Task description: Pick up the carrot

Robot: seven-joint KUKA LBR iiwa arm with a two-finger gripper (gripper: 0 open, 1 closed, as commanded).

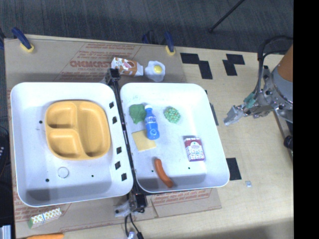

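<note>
A slim orange-red stick, which I take for the carrot (163,173), lies at a slant near the front edge of the right bin (214,133). My gripper (234,114) hovers over the bare bench to the right of that bin, outside its rim. It points left toward the bin, level with the bin's middle. The carrot is far from it, down and to the left. Nothing shows in the gripper.
The right bin also holds a green leafy piece (136,112), a blue bottle (151,124), a green ball (172,114), a yellow slice (144,140) and a red packet (194,149). The left bin (25,148) holds a yellow divided plate (78,129). An orange object (47,236) lies at the bottom edge.
</note>
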